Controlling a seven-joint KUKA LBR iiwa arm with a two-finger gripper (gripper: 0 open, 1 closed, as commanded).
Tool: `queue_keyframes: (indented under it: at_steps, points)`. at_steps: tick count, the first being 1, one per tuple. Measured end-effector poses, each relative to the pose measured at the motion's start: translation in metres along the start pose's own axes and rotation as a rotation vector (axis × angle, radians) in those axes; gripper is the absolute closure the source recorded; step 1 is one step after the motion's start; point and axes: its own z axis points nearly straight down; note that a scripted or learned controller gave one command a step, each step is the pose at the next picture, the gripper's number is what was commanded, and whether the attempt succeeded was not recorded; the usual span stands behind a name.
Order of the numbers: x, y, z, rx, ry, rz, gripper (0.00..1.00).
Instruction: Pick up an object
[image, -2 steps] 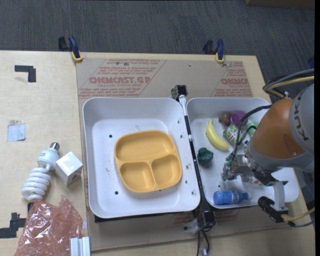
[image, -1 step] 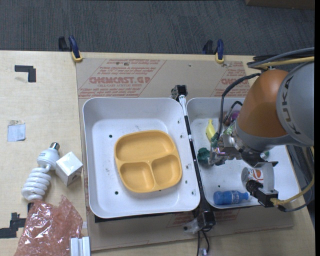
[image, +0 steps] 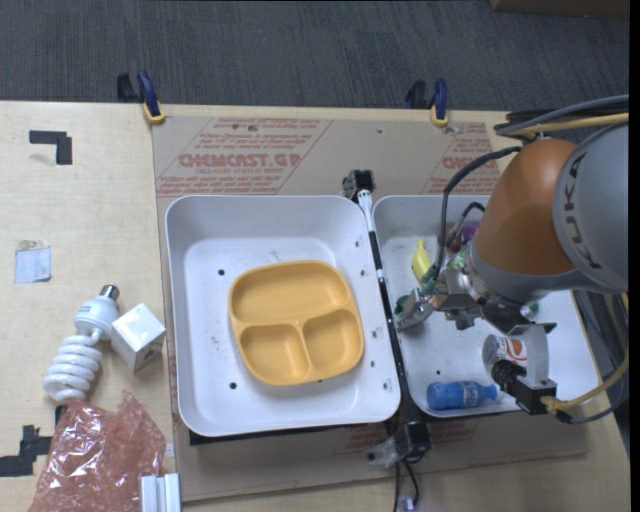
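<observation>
My gripper (image: 412, 311) hangs low over the left part of the right bin (image: 570, 300), close to the wall between the two bins. The grey arm with its orange band (image: 525, 215) covers much of that bin. Around the gripper lie a yellow object (image: 421, 260) just behind it, a small green piece (image: 406, 298) right beside it, a blue bottle (image: 460, 395) on its side at the front, and a white and red object (image: 511, 350) under the wrist. A purple and green item (image: 463, 235) peeks out by the arm.
The left bin (image: 200, 300) holds a yellow divided plate (image: 296, 322). On the bench to the left lie a spiral light bulb (image: 80, 350), a small white box (image: 138, 335) and crumpled pink wrap (image: 95, 455). Cables run along the divider (image: 375, 260).
</observation>
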Motion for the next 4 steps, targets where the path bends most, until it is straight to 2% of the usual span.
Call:
queue_keyframes:
  at_steps: [1,2,3,4]
  points:
    - [-0.088,-0.002,0.046,0.002,0.000,0.002,0.00]
    - [-0.086,-0.004,0.090,-0.032,-0.005,-0.006,0.00]
    - [-0.088,-0.002,0.080,-0.035,-0.008,-0.002,1.00]
    - [-0.024,0.024,0.000,0.001,0.000,-0.002,1.00]
